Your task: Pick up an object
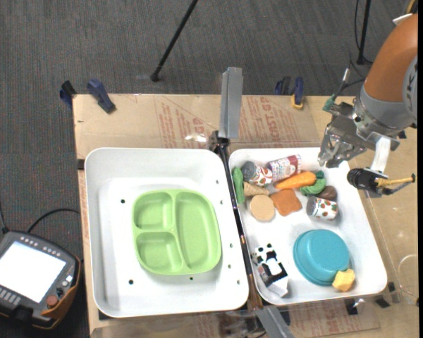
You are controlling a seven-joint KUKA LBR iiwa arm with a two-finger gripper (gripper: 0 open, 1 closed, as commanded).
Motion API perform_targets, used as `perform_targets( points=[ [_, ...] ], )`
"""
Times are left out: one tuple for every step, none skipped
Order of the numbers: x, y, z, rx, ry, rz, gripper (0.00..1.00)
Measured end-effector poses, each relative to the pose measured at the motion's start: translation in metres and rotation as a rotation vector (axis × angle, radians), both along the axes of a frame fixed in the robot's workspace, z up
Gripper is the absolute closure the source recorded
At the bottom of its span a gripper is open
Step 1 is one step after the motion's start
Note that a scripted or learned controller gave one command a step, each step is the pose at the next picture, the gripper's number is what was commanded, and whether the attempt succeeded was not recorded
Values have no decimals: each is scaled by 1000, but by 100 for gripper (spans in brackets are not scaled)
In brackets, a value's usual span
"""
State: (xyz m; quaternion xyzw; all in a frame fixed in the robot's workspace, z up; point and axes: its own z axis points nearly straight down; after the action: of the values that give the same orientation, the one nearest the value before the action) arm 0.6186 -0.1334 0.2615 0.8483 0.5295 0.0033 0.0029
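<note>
Hovering over the far right corner of the right-hand shallow white bin (378, 255), the two-finger gripper (336, 153) hangs from the grey arm with nothing seen between its tips; whether they are spread or pressed together I cannot tell.

Nearest candidate: the orange toy carrot (297, 181), lying on its side near the bin's far wall, touching a red-and-white can (283, 165) and a small green piece (313, 186).

Judgement: carrot looks light, rigid plastic, smooth, likely slippery, not fragile. Best hold is across its thick middle, jaws set crosswise to its length; the tapered end would squirt out.

Other items close by: tan round disc (262, 208), orange-brown flat slab (287, 201), patterned small cup (323, 208), teal round bowl (321, 256). Crowding leaves little room for the jaws.

The left-hand white bin (106, 189) bears a light green divided plate (176, 232).
</note>
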Motion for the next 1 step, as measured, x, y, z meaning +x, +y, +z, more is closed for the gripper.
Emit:
perform_targets(
  points=[
    [-60, 12, -175, 4, 14, 192, 100]
  ],
)
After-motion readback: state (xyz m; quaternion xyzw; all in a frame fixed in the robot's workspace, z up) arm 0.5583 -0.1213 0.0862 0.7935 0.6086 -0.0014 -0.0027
